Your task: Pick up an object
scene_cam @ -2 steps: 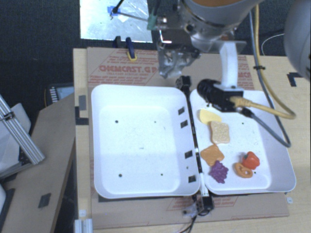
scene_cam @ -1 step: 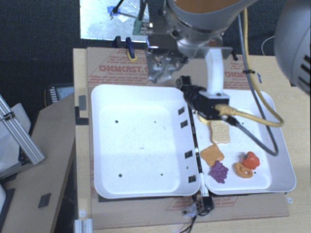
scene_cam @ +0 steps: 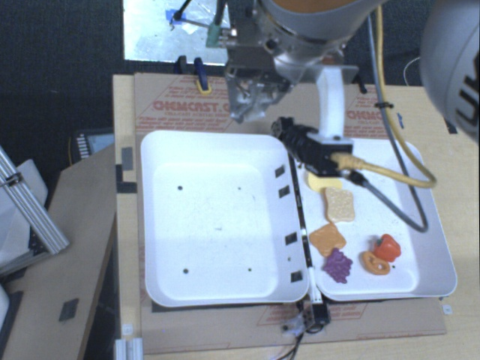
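From the overhead camera I see the right bin [scene_cam: 431, 272] holding a slice of bread [scene_cam: 340, 205], an orange wedge [scene_cam: 327, 238], purple grapes [scene_cam: 337, 265], and a red-orange pepper [scene_cam: 381, 254] near its front edge. The gripper [scene_cam: 251, 100] hangs beyond the left bin's [scene_cam: 217, 216] far edge; I cannot tell its opening.

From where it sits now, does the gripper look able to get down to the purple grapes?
Probably yes. The grapes lie uncovered near the right bin's front edge, nothing above them. The gripper is over the bench's far side.
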Motion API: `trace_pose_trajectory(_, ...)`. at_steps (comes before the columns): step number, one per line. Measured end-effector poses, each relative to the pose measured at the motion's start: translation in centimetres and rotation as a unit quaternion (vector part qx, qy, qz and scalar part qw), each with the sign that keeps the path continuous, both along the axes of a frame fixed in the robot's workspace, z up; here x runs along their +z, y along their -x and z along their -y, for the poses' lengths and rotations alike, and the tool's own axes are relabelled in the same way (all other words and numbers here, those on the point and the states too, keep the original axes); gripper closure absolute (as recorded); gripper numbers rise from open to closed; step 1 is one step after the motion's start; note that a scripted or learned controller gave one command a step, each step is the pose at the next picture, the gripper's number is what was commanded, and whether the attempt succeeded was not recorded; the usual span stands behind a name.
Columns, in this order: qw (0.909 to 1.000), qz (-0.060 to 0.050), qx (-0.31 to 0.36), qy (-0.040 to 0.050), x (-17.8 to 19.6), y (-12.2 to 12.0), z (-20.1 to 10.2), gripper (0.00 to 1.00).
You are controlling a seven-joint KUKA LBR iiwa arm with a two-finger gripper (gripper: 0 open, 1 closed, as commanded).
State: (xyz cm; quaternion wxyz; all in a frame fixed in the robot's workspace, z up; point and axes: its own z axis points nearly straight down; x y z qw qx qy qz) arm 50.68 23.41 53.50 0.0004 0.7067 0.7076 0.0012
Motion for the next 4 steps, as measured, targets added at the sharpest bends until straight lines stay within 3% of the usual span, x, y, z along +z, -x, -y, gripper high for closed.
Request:
trace_pose_trajectory(1, 1.0000, 0.001, -0.001, 0.0001, 0.0, -4.0, 0.0, 1.00)
trace_pose_trajectory(3, 1.0000, 0.002, 0.002, -0.0012, 2.3, -3.9, 0.0, 1.00)
trace_pose_trajectory(4, 1.0000, -0.002, -0.003, 0.0009, -0.1, 0.5, 7.4, 1.00)
